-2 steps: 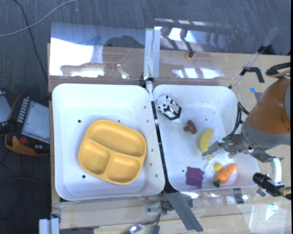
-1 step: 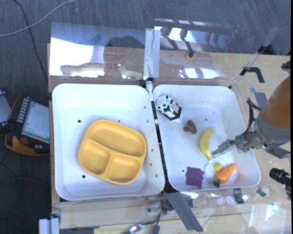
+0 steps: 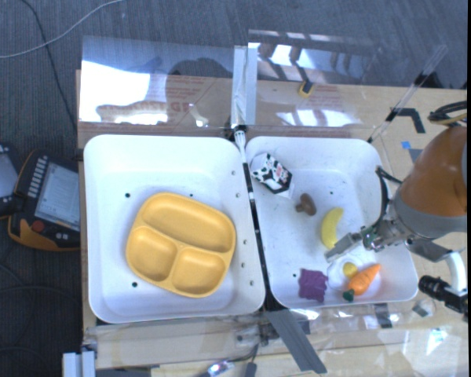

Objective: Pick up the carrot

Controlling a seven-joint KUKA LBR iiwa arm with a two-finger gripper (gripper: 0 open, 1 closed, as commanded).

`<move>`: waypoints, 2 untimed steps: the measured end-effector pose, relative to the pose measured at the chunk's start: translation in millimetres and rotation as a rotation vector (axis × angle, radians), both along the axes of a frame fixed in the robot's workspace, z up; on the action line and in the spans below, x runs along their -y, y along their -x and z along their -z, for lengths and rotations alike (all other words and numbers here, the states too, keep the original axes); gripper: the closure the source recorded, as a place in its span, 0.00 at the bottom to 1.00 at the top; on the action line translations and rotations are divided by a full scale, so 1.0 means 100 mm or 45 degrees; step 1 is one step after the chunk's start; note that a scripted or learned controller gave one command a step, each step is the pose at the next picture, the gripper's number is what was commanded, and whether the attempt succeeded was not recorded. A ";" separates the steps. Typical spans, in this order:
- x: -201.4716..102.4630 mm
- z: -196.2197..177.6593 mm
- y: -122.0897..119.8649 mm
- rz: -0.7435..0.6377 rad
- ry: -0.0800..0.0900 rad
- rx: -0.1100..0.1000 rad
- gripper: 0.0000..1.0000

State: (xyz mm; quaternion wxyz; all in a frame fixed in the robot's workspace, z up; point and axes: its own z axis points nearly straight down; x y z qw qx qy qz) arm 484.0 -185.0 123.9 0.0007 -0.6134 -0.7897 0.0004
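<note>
Carrot (image 3: 365, 279) lies in the right bin's (image 3: 314, 151) near right corner, beside a white egg-like toy (image 3: 343, 270). The gripper (image 3: 367, 238) hangs just above it, apparently lining up a grasp; its opening cannot be told.

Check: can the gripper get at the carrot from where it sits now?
Probably yes. The carrot lies uncovered near the right bin's front corner, with the gripper just above it. A white item touches its left side and the bin wall is close, so finger room looks tight.
</note>
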 end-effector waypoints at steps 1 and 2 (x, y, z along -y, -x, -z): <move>0.29 0.31 -0.06 0.007 -0.017 0.011 0.00; 0.17 -0.10 -0.01 -0.116 -0.003 0.002 0.00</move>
